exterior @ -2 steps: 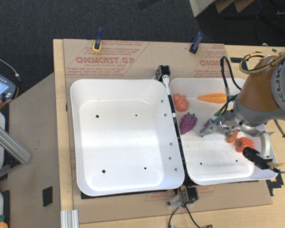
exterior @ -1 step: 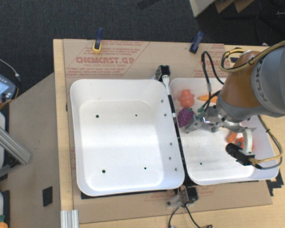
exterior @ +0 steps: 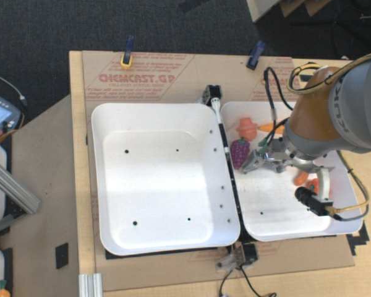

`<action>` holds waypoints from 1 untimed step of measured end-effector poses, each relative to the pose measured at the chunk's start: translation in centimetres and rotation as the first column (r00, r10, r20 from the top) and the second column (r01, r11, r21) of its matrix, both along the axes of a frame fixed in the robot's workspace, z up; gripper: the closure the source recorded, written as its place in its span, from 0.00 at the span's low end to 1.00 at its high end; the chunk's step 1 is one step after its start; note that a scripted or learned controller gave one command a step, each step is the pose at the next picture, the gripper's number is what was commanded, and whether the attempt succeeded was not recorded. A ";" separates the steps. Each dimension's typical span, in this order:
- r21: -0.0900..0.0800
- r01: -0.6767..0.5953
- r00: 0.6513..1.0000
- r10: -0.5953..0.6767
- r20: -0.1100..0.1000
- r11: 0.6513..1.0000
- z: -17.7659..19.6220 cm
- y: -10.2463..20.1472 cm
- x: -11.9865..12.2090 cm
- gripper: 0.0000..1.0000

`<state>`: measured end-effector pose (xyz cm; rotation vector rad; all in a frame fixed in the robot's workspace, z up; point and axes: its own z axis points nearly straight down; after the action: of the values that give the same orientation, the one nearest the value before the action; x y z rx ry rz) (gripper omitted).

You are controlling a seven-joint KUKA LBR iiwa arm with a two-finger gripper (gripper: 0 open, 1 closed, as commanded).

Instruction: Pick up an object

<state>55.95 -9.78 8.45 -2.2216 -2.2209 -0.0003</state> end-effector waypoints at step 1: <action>0.002 0.004 1.000 -0.004 -0.008 1.000 0.0 -0.2 -8.4 0.00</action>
<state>47.50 -9.95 8.42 -2.2206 -2.2112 0.0064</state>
